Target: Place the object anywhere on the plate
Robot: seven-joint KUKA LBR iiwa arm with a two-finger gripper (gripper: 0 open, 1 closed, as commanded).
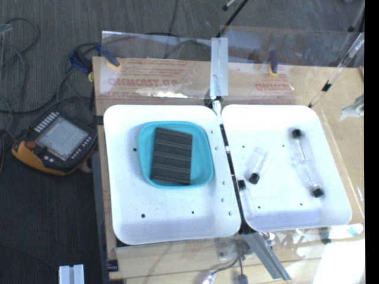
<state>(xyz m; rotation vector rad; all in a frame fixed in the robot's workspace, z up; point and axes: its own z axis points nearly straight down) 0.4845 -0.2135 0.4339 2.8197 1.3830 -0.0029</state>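
A blue square plate (145, 139) sits in the middle of the left white bin (127, 209). A dark grey ribbed rectangular block (172, 155) lies flat on the plate, inside its rim and turned slightly clockwise. Nothing touches or covers the block.
The right white bin (278, 209) holds a short clear tube with a black cap (256, 165) and a longer clear tube with black ends (304, 161). A small black piece (241, 184) lies near the seam between the bins. A handheld control pendant (56, 142) rests on the floor at left.
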